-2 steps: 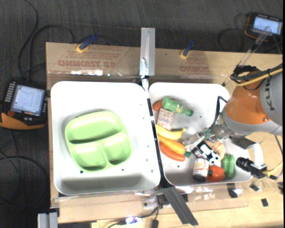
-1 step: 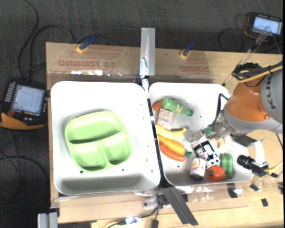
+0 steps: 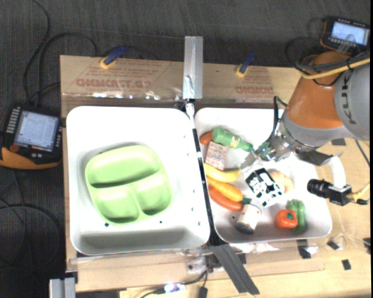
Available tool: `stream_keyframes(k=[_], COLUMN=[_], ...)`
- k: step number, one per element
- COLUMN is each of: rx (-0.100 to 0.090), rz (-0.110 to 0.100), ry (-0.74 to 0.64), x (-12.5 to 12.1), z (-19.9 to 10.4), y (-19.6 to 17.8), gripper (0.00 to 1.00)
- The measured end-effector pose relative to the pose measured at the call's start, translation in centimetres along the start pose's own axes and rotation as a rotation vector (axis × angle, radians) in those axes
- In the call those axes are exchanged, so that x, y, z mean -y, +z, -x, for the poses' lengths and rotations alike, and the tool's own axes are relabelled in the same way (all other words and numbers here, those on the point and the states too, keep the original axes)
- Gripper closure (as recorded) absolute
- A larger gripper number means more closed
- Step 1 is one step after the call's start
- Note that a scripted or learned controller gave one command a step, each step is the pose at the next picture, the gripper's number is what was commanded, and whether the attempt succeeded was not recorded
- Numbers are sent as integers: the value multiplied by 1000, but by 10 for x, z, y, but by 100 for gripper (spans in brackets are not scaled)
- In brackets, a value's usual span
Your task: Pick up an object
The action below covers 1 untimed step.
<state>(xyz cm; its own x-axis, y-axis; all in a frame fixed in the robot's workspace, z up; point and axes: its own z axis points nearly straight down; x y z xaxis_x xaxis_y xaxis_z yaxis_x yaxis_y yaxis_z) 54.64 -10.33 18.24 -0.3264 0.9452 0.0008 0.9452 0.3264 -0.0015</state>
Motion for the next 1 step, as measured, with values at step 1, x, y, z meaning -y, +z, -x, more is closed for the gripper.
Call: stream_keyframes(k=[1], rx=[2], rz=[0], ry=[96], x=[-73], z=[-30], y=[-38], gripper=[100])
